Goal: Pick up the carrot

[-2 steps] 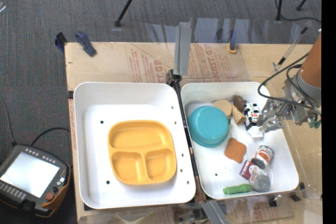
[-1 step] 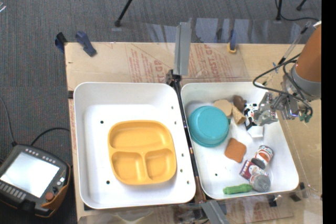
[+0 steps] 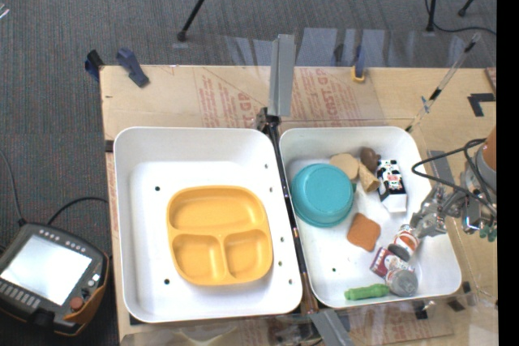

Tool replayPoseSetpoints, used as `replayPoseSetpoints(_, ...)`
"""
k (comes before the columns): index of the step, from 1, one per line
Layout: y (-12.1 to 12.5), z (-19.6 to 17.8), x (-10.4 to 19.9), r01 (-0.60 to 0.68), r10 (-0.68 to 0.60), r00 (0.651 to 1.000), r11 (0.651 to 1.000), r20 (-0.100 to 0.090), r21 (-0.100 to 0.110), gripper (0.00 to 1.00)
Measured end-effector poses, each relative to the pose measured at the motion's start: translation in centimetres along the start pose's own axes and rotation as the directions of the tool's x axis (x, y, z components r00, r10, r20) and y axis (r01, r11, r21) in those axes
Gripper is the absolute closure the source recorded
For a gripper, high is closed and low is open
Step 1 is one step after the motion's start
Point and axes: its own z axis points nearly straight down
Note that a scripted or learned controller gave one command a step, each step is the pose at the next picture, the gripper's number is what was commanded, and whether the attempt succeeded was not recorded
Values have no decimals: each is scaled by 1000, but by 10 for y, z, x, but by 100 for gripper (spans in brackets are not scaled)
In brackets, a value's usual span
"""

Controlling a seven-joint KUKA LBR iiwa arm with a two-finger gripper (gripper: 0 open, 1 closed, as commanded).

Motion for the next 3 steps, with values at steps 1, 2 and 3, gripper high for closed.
replayPoseSetpoints(1,-2,-137,6,168,-168,986,986,13,2,100)
replayPoseSetpoints(2,2,-28,19,239,-239,971,971,-12,-5,100)
replayPoseSetpoints(3,7,-6,-12,306,-306,952,952,-2,-2,100)
